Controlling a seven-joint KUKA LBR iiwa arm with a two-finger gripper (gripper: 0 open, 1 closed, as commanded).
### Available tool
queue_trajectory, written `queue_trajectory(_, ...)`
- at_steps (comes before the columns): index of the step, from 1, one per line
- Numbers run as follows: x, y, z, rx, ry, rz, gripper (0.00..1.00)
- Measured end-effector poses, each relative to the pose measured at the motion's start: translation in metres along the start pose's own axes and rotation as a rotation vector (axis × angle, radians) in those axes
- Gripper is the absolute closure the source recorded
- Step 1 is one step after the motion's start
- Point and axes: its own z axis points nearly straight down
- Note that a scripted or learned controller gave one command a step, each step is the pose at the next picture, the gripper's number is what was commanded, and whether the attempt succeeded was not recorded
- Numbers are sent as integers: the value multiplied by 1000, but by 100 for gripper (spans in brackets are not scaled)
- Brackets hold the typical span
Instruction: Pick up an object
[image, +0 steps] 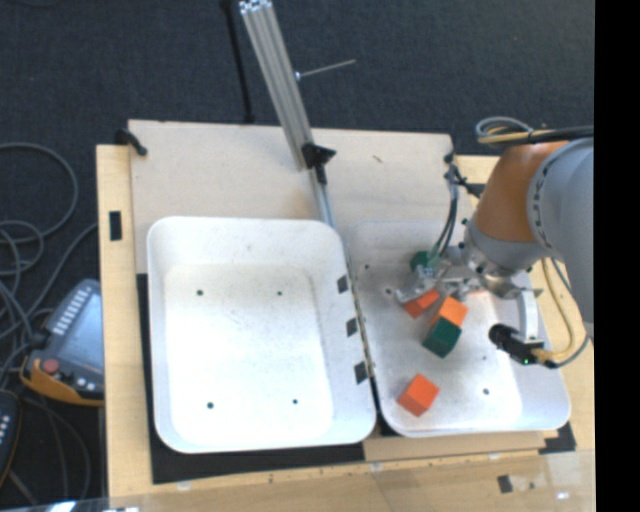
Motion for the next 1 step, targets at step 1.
queue_trajectory(1, -6, 45, 16, -8, 1, -6, 0)
